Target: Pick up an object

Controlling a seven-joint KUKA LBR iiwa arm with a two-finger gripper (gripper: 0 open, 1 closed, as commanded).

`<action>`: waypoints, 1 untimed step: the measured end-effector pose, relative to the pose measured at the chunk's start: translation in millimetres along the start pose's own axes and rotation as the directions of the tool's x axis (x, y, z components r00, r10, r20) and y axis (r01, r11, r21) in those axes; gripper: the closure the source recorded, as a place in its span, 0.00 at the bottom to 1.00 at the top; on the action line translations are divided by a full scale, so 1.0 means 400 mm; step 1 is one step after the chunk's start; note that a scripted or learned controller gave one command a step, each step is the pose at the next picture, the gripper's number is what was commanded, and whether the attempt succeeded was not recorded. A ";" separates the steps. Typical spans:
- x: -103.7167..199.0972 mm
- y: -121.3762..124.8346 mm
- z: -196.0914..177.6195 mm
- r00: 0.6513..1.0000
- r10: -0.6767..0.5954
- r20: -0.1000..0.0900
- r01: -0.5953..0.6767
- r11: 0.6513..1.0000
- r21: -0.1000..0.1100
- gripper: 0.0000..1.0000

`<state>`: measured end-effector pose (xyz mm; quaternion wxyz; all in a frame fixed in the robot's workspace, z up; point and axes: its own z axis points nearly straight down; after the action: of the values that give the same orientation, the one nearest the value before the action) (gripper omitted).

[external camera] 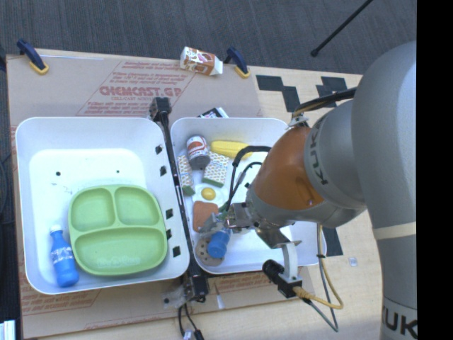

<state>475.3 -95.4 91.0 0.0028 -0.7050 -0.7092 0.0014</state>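
The grey arm's claw hangs low in the right white bin, just at twelve o'clock of a blue cylindrical object; whether it grips anything, I cannot tell.

a robotics lab, set up for testing. a big grey arm with an orange band reaches over a counter covered with printed cardboard, which blue clamps pin at the edge. two white bins sit side by side, joined by black clips, holding toy-like goods: a green divided plate, a blue bottle, a can. loose cables trail off the front edge, above grey carpet.
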 end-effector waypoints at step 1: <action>0.000 0.002 -0.026 1.000 -0.007 0.000 0.007 1.000 0.000 1.00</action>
<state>476.3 -95.4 101.2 0.0027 -0.7026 -0.7116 0.0017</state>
